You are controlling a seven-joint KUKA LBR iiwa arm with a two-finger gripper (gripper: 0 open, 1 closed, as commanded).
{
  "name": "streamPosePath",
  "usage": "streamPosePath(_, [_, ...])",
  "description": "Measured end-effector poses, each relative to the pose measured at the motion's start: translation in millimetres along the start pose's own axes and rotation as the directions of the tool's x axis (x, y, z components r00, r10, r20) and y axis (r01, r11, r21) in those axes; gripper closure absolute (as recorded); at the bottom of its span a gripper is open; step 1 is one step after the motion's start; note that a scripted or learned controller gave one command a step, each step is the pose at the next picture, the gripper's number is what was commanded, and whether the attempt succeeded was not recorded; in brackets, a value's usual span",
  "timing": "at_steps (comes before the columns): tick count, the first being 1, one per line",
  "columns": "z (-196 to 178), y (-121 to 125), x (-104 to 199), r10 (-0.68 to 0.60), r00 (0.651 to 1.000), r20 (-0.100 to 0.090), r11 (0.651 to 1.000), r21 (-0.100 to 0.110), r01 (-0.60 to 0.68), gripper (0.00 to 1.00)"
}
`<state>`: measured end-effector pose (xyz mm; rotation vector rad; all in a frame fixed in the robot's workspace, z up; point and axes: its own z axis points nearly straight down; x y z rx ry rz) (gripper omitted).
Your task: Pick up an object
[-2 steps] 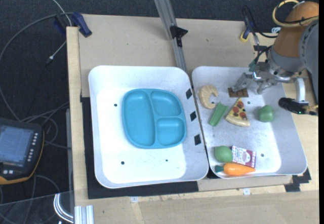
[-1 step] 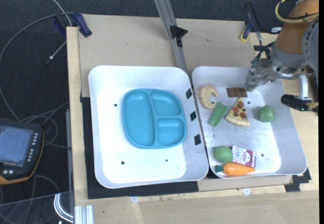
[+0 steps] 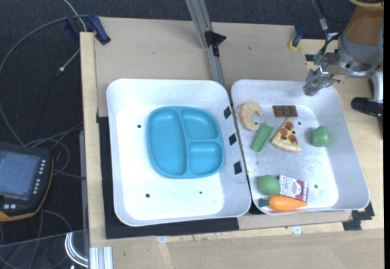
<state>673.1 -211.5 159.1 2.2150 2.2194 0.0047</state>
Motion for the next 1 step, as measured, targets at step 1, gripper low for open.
streamPosePath(1, [-44.7,5.0,-1.1,0.0,1.0,0.0,1.0,0.0,0.0,1.0])
